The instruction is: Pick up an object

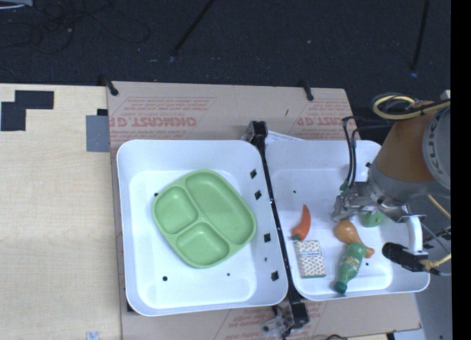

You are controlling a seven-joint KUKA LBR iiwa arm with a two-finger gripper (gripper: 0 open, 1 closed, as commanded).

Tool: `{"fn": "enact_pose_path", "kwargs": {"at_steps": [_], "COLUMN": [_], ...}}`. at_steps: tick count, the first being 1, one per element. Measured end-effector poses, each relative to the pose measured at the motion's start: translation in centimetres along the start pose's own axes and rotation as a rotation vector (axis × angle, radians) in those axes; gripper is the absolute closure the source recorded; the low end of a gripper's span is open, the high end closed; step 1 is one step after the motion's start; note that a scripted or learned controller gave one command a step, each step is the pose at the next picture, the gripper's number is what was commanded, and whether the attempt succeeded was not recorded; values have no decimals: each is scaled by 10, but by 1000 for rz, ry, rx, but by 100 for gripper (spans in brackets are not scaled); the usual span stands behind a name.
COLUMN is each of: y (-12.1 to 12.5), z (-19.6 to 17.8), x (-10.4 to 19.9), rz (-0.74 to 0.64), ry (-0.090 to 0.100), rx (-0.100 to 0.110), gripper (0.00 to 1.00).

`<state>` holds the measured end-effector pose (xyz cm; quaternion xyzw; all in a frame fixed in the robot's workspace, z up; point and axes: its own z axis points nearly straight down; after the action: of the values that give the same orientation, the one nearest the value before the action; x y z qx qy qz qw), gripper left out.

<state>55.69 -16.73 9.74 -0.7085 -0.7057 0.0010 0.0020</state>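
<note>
The grey robot arm with an orange band [409, 151] reaches in from the right of the frame, and its metal gripper [353, 204] hangs low over the right white bin [324, 165], just above a small orange pear-shaped toy [349, 232]; I cannot tell how the gripper is set. A green plastic bottle [348, 265], a patterned little box [311, 258] and an orange-red toy pepper [302, 221] lie in the lower part of that bin, and a light green plate with three sections [204, 218] lies in the left white bin [140, 176]

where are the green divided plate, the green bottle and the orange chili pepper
green divided plate [204, 218], camera view, ridge where its three sections meet
green bottle [347, 266], camera view, middle of its body
orange chili pepper [302, 222], camera view, middle of its curved body
</note>
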Motion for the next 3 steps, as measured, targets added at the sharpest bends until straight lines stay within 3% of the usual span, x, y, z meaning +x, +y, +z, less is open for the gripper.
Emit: {"fn": "enact_pose_path", "kwargs": {"at_steps": [2, 3], "y": [-8, -8], "z": [-100, -110], "x": [0, -1], "rz": [-5, -5], "ry": [-1, -1], "rx": [-4, -4], "gripper": [100, 100]}}
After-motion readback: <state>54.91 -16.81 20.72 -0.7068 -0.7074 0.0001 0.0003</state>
